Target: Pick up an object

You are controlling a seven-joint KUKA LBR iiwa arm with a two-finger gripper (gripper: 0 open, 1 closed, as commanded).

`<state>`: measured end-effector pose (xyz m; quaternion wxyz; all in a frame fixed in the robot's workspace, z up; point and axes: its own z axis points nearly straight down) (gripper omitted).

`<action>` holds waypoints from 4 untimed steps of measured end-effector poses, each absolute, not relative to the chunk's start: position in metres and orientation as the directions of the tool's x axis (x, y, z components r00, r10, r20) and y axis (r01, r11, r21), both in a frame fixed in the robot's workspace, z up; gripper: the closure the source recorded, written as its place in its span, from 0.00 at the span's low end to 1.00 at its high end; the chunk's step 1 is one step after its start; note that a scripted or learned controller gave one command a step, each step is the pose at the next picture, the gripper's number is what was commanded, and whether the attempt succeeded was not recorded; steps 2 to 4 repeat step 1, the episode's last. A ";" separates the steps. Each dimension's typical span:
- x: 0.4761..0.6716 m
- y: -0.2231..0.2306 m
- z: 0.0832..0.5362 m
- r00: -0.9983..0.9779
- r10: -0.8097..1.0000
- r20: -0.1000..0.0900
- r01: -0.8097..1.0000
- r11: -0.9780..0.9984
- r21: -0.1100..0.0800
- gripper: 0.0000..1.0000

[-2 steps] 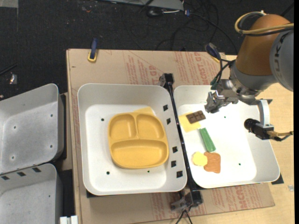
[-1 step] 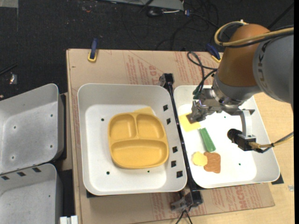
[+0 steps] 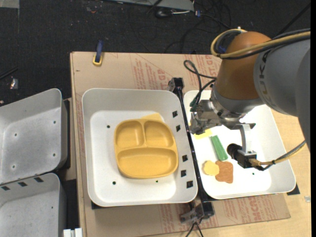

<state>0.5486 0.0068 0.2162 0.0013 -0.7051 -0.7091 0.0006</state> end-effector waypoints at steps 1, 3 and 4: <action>0.533 0.057 0.214 -0.008 1.000 0.002 1.000 0.008 -0.003 1.00; 0.533 0.057 0.214 -0.008 1.000 0.002 1.000 0.008 -0.003 1.00; 0.533 0.057 0.214 -0.008 1.000 0.002 1.000 0.008 -0.003 1.00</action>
